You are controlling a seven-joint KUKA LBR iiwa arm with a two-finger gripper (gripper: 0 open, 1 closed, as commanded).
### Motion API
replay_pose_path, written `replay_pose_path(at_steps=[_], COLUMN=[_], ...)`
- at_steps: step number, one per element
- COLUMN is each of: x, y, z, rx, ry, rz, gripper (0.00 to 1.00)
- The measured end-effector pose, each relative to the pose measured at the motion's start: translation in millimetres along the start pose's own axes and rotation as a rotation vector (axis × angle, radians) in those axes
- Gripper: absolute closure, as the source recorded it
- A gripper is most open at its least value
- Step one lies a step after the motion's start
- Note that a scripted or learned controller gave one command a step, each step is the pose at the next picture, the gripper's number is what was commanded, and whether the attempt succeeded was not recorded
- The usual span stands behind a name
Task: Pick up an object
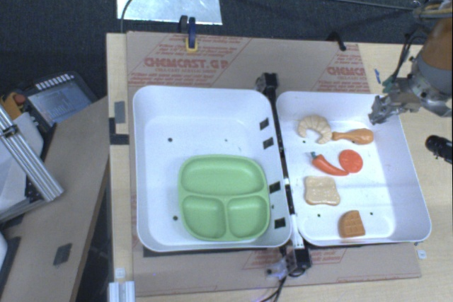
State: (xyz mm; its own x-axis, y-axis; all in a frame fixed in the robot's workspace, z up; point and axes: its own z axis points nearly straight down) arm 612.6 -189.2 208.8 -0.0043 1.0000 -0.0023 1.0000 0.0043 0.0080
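Observation:
The right bin [403, 173] holds several toy foods: a croissant [314, 126], a chicken drumstick [353, 136], a red tomato [351, 160], a red-orange pepper [327, 165], a slice of toast [320, 190] and a brown bread piece [351, 223]. My gripper [380, 113] hangs at the bin's far right edge, just right of the drumstick and above it. Nothing shows between its fingers.
The left bin [163, 117] holds a green three-compartment plate [223, 196]. A black clamp [269, 83] sits at the seam between the bins. A yellow clamp [191, 39] and cables lie behind them. Grey equipment [42, 124] stands at the left.

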Motion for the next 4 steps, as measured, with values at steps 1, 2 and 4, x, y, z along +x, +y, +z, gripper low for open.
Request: replay_pose_path(at_steps=[1, 2, 4], x=[0, 51, 168], y=[2, -2, 11], z=[-48, -44, -35], rx=[0.002, 0.007, 0.007], ry=[0.0, 0.003, 0.003], rz=[-0.001, -0.004, -0.005], gripper=[1.0, 1.0, 1.0])
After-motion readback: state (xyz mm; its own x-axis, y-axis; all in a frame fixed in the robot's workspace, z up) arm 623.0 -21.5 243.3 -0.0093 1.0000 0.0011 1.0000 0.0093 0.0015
